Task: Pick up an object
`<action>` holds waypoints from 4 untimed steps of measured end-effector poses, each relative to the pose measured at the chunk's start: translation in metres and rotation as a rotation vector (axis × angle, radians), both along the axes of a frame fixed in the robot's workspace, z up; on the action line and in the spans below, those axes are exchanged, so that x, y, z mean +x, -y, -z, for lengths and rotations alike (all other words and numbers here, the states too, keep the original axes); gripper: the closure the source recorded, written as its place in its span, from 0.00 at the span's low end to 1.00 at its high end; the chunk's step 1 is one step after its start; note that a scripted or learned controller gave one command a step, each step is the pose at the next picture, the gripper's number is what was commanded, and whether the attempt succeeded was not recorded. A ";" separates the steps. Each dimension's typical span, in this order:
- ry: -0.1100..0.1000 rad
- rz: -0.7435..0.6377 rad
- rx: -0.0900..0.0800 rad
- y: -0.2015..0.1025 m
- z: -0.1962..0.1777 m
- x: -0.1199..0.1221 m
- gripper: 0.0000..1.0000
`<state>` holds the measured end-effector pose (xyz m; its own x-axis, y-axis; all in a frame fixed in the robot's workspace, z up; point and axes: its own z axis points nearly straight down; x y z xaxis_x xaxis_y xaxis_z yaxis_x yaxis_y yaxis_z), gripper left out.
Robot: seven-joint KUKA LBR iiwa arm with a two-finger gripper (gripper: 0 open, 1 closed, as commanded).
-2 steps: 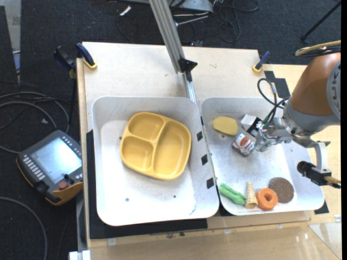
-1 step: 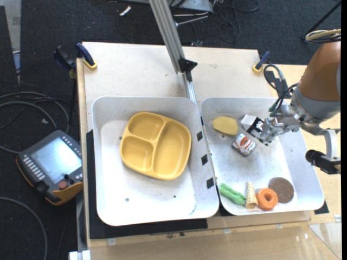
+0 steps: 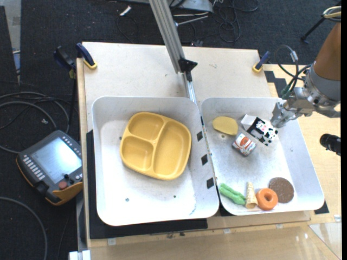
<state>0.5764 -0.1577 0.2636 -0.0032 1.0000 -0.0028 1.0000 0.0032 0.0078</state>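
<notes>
My gripper (image 3: pixel 280 118) hangs over the right bin (image 3: pixel 303 145) near its upper right side, just right of a black-and-white spotted block (image 3: pixel 260 129). A small red-and-white can (image 3: pixel 244 144) lies left of and below that block. A flat yellow piece (image 3: pixel 225 125) rests at the bin's upper left. Along the bin's near edge lie a green bean pod (image 3: pixel 232 193), a cream cone-shaped piece (image 3: pixel 250 195), an orange ring (image 3: pixel 267 198) and a brown round cookie (image 3: pixel 281 189).
The left bin (image 3: pixel 108 199) holds a yellow divided plate (image 3: pixel 156 145). A slanted metal pole (image 3: pixel 168 28) rises behind the bins. A teach pendant (image 3: pixel 51 167) lies off the bench at left. Yellow clamps (image 3: pixel 87 58) sit at the back corners.
</notes>
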 end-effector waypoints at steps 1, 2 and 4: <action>-0.004 0.000 0.001 0.000 -0.023 0.001 1.00; -0.008 0.001 0.002 -0.044 -0.019 -0.002 1.00; -0.011 -0.004 0.004 -0.151 0.002 -0.027 1.00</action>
<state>0.5489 -0.0067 0.2615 -0.0074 1.0000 0.0018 1.0000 0.0074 -0.0032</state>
